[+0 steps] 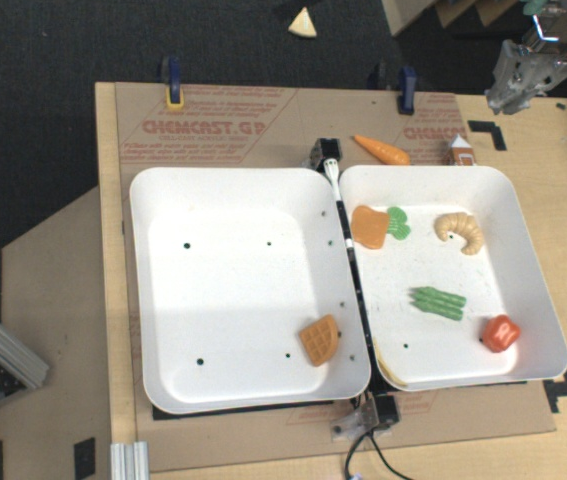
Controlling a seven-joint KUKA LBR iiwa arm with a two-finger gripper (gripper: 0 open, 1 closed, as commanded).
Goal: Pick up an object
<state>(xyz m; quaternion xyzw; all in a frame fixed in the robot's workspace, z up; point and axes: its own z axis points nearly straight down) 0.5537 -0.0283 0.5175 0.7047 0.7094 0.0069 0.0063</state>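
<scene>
Camera view: the gripper hangs at the upper right, beyond the bins and well apart from every object; whether it is open or closed cannot be told from here, and nothing shows in it. The right bin holds most of the candidates: an orange slab with a green sprig near its left wall, a tan croissant toward the back, a bundle of green beans near the middle, and a red pepper by the front right corner. The left bin holds a waffle piece near its front right corner; a carrot lies on the board behind the bins. These look like toy foods, probably light, stiff and rather smooth; the croissant seems the likeliest to hold, taken across its thick middle; the beans lie low and flat, so fingers may skid over them; the pepper sits near the wall, leaving little room.
</scene>
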